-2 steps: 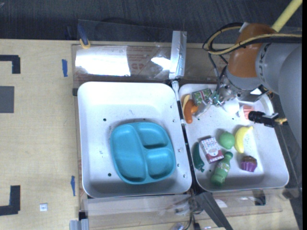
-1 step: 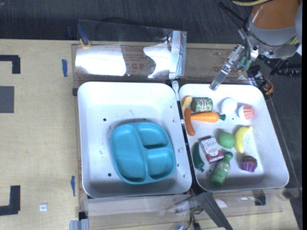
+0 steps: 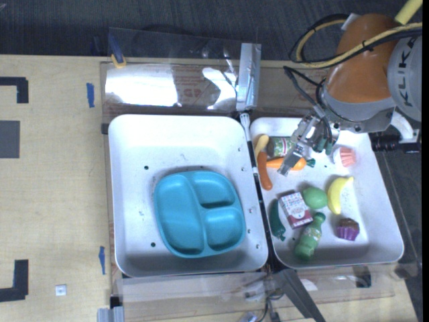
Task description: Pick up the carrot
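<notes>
My claw point(image 3: 299, 154) hangs over the carrot point(image 3: 267, 174) at the right bin's point(image 3: 385, 247) ten o'clock corner (grip too blurred to tell), hiding the carrot's top.

A pale wooden surface point(image 3: 53, 200) carried black tape marks point(image 3: 15, 89) along its left edge; dark carpet-like floor point(image 3: 167, 5) lay beyond its far edge; glare shone on a clear plastic sheet point(image 3: 174, 79) there.

Your one fixed camera sits above the table point(image 3: 47, 180), looking down at a slant, both white bins point(image 3: 127, 139) framed fairly near, arm point(image 3: 369, 59) entering from your right
</notes>
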